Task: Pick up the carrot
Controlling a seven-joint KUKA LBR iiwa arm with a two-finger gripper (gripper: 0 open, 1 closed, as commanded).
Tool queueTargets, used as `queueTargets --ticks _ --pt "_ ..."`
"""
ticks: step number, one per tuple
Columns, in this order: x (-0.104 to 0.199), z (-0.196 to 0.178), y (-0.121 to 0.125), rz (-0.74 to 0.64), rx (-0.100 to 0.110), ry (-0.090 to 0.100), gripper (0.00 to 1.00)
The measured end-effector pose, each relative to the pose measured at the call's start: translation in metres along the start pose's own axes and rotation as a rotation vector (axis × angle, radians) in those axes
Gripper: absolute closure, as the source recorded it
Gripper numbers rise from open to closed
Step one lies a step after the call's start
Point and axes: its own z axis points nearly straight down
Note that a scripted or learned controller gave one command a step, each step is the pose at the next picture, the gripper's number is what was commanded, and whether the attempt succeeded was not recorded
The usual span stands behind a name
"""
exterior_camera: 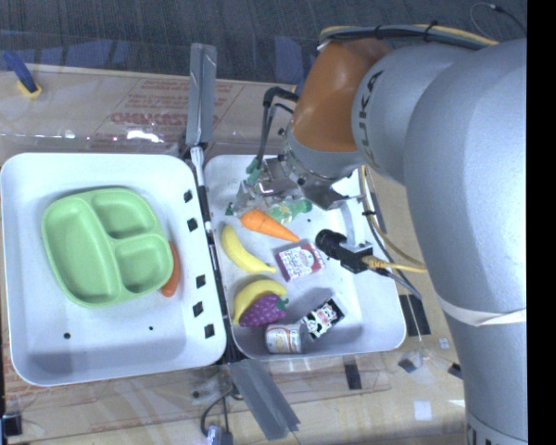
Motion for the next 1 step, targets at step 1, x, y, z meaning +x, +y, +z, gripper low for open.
queueTargets --ticks 1 --pt "0.0409 0.0012 -0.0400 0.023 0.002 0.000 1.00"
